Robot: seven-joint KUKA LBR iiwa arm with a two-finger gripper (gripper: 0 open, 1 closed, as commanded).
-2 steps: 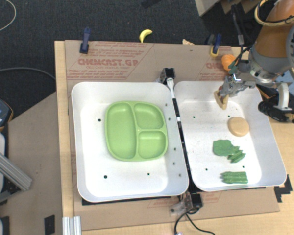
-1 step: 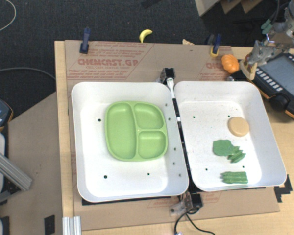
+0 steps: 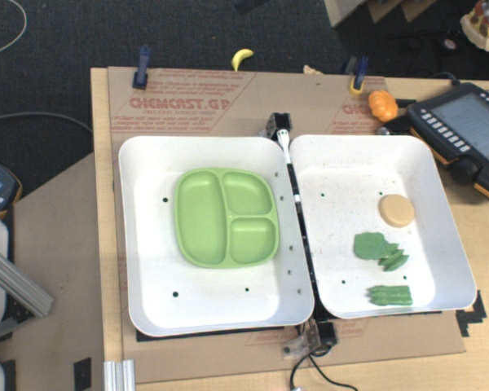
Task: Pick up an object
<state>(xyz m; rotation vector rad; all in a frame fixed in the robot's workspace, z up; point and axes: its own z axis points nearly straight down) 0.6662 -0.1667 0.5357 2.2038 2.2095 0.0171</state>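
From where I stood, the pincer's state was something I could not tell, so the pick had yet to start; the green divided plate [image 3: 226, 217] filled the left bin [image 3: 138, 218], while at about four o'clock in the right bin [image 3: 440, 218] lay a leafy green piece [image 3: 379, 248], a tan disc [image 3: 397, 210] and a small green block [image 3: 389, 296]. I judged the disc the surest target, lying apart from its neighbours. The cardboard [image 3: 187, 104] on the tabletop read roughly "CHEMCAST", partly blurred.

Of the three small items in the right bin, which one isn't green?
The round tan disc, the item farthest up the right bin. The leafy green piece just below it and the flat green strip by the near rim are both green.
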